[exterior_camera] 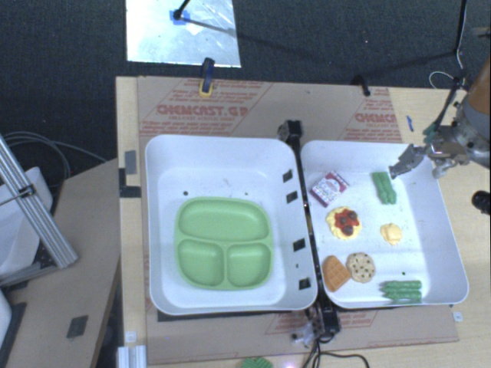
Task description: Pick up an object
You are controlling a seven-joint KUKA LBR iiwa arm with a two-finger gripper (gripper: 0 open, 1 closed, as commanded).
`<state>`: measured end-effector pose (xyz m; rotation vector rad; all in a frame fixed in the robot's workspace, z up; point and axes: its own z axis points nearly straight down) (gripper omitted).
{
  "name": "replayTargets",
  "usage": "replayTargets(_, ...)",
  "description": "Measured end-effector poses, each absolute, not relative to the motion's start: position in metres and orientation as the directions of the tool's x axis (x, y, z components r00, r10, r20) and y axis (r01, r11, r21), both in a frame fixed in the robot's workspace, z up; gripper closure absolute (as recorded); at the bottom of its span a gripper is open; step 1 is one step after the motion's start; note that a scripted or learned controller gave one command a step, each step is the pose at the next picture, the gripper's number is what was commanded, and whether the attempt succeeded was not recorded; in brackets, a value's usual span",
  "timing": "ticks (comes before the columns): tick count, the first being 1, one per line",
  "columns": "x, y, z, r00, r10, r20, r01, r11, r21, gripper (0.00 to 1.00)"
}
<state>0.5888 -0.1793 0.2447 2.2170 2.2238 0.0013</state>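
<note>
The right bin (445,228) holds several toy foods: a red and white packet (330,188), a green pod (383,188), a small pizza (344,221), a yellow piece (391,233), a cookie (360,267), an orange wafer (335,273) and green beans (401,288). My gripper (419,169) hangs over the bin's far right corner, just right of and above the green pod. Its fingers are spread open with nothing between them.
The left bin (161,205) holds a green divided plate (224,242). Black clips (291,176) sit along the wall between the two bins. A shiny metal sheet (182,21) lies on the floor behind the bench.
</note>
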Motion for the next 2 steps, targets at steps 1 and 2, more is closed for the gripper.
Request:
replayTargets(1,0.654,-0.207,0.158,-0.006,1.000,-0.003,1.000,0.006,0.005,0.00)
replayTargets(2,0.649,-0.206,0.081,-0.005,1.000,0.000,1.000,0.005,-0.002,0.00)
